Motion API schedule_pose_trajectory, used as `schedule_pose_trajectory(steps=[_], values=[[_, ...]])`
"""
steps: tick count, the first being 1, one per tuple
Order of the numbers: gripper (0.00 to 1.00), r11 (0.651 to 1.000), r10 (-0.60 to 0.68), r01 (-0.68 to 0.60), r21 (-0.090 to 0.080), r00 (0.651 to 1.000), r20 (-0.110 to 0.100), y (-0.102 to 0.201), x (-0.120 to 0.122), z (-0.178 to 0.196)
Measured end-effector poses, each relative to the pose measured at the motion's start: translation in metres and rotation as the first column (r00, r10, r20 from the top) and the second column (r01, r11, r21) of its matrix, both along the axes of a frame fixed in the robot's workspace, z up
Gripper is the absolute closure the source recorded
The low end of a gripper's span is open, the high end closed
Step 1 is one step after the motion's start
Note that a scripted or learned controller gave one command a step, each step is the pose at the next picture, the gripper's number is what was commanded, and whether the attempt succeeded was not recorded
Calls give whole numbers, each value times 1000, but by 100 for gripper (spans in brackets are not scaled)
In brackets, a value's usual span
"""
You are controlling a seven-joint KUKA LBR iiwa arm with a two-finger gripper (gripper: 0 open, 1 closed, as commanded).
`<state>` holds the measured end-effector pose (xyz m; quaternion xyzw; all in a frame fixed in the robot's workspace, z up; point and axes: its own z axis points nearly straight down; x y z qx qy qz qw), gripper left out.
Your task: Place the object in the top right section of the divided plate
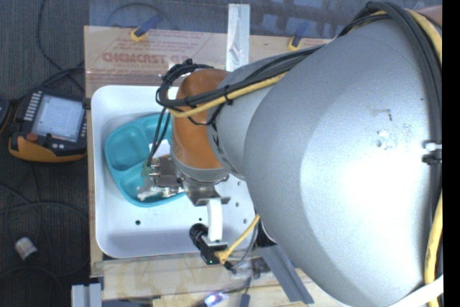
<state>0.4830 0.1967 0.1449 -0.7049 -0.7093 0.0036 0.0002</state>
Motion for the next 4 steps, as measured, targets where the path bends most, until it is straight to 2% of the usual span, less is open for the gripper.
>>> schedule_pose_trajectory(steps=[1, 2, 3, 4], values=[[0, 913, -407, 407, -4, 913, 4, 23, 51, -18], [100, 915, -404, 404, -12, 915, 1, 23, 50, -11], [100, 810, -586, 585, 31, 810, 26, -41, 73, -37], [100, 630, -777, 777, 9, 629, 14, 35, 52, -37]])
